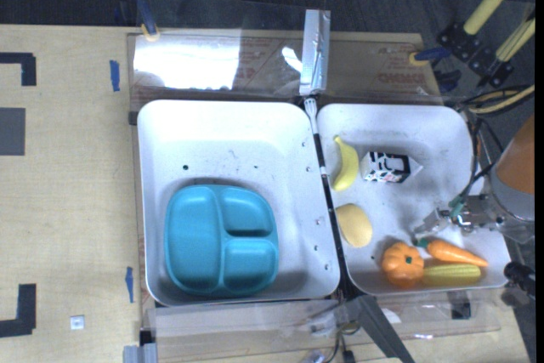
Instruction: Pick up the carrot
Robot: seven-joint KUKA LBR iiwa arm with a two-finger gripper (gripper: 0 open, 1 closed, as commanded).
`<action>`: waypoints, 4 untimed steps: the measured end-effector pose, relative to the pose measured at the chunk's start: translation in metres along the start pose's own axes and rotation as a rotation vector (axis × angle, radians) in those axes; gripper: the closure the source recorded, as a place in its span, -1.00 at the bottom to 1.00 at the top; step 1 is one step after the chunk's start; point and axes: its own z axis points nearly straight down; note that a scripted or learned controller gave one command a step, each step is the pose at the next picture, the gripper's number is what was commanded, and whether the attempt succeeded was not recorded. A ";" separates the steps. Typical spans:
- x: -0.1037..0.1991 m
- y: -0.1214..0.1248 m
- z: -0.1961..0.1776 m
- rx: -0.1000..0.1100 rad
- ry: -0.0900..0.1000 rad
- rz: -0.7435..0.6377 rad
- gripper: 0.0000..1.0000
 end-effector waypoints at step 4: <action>0.035 0.006 0.008 -0.016 -0.002 0.345 1.00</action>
